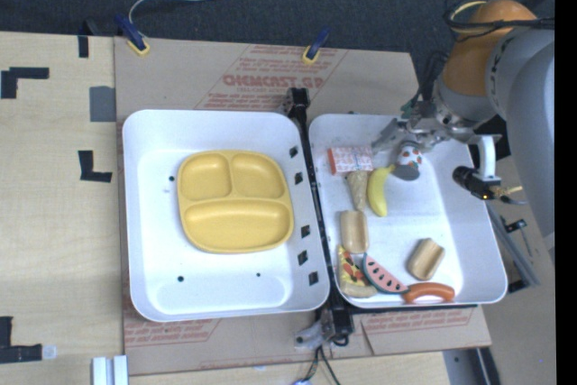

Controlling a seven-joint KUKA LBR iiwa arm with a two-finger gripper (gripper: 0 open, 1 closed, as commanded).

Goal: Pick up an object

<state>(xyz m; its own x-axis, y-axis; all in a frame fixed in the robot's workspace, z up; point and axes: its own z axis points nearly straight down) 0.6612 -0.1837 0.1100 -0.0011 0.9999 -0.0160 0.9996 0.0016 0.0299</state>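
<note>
We see two white bins side by side. The left bin (149, 194) holds a yellow divided plate (236, 200). The right bin (469, 234) holds the pickable stuff: a banana (378, 192), a red-and-white packet (349, 160), a tan bread-like piece (353, 231), a bread roll (425, 259), a watermelon slice (385, 276), an orange-red ring-like item (429, 291) at the front edge, and a small jumble of toy food (350, 270) in the front left corner.

The gripper (407, 160) sits low over the back of the right bin, just beside the banana's upper tip, w/ something small and reddish under it that we can't identify. As for the tool's state: we cannot tell from this view, since the wrist hardware hides the business end, and we see nothing clearly held.

Our guess is the banana is the nearest target. It looks like a light plastic toy, stiff, smooth, prob. a bit slippery, and curved, so it may roll or squirt out if pinched near a tip. We'd take it across the middle, where it's widest, jaws square to its length. The packet lies flat and looks hard to get under. The roll stands well apart from the rest, so it's an easy alt.
</note>
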